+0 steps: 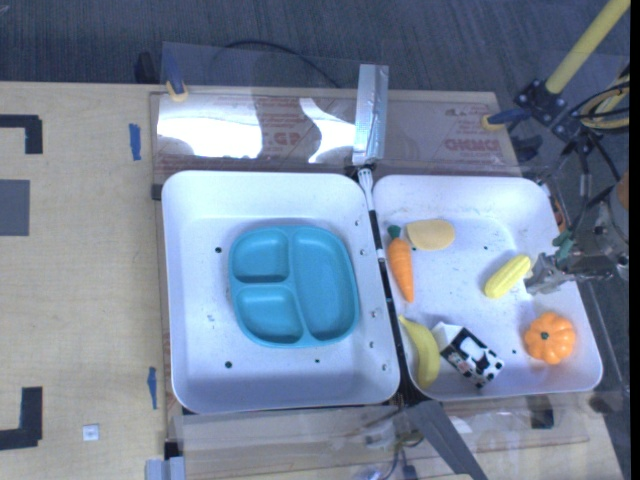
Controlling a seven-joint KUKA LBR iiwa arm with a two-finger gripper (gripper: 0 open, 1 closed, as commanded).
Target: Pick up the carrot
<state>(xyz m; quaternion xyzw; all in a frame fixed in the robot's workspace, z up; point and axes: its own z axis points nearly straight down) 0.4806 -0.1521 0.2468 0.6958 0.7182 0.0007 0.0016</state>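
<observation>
Carrot (401, 268) lies along the left wall of the right bin (470, 193), green top pointing up. A pale yellow potato-like piece (430, 234) sits just beside its top, a banana (421, 349) below. The gripper (545, 273) hovers near the corn cob (507, 275), well apart from the carrot; can't tell its opening.

Orange carrot (401, 268), turquoise tray (294, 284), white bins (190, 298), black-and-white toy (472, 355), orange pumpkin (550, 338).
</observation>
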